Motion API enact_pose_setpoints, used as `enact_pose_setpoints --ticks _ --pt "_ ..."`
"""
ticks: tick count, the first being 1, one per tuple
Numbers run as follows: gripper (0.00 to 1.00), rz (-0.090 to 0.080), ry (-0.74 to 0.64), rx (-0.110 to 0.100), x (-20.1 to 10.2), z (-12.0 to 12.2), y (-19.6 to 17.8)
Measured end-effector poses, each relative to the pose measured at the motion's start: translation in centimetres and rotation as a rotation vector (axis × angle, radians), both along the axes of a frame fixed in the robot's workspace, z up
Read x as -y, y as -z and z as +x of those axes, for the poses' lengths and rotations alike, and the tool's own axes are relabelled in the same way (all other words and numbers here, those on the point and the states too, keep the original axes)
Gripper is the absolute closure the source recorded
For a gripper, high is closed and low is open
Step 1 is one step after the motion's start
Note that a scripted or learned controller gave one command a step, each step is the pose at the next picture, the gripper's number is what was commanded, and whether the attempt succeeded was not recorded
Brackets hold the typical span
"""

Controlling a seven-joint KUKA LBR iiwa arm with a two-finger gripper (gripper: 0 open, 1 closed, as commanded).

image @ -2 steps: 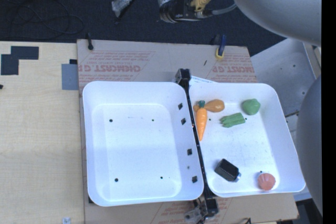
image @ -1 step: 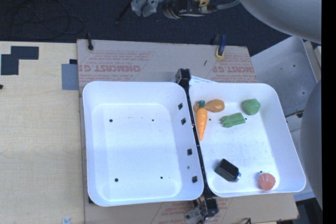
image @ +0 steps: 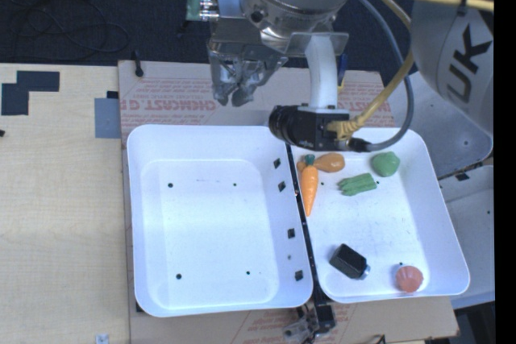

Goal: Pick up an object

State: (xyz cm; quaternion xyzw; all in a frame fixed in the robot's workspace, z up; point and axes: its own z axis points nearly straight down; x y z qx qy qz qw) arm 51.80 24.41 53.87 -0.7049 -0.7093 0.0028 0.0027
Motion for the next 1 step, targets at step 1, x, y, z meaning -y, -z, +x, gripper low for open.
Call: enact_pose_setpoints --ticks 1 --pt "1.00 -0.002 0.007 0.005 0.03 4.31 1.06"
